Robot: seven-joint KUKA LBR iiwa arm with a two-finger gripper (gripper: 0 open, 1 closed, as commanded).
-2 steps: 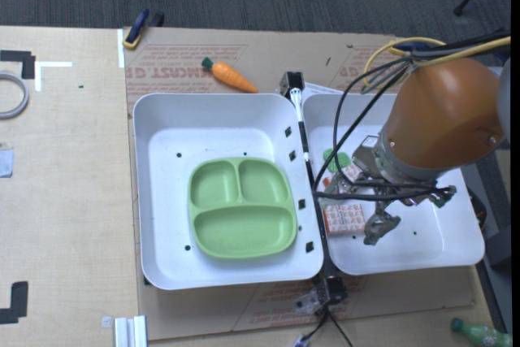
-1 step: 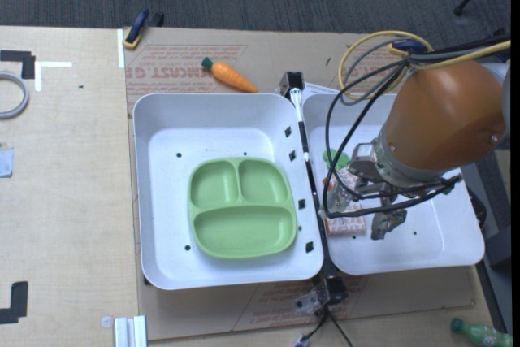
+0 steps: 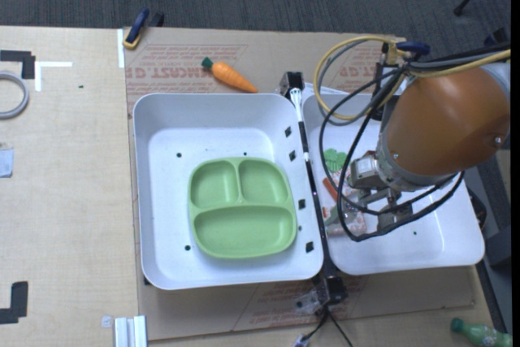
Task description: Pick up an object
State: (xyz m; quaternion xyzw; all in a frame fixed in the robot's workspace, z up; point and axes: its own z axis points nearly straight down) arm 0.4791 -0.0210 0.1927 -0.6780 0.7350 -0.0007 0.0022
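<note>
My gripper [image 3: 351,206] is down inside the right bin [image 3: 431,244], near its left wall, under the orange wrist band. The arm and cables cover most of that bin. Small objects lie beneath it: a green piece [image 3: 333,161] and a thin red-orange piece [image 3: 330,188] against the left wall. Whether anything sits between the fingers is hidden by the wrist. A green divided plate [image 3: 241,208] lies in the left bin [image 3: 154,175].
A toy carrot [image 3: 230,75] lies on the cardboard behind the left bin. A blue clip [image 3: 136,28] sits at the cardboard's far left corner. Yellow and black cables [image 3: 345,77] loop over the right bin's back. A green bottle [image 3: 479,331] lies at the bottom right.
</note>
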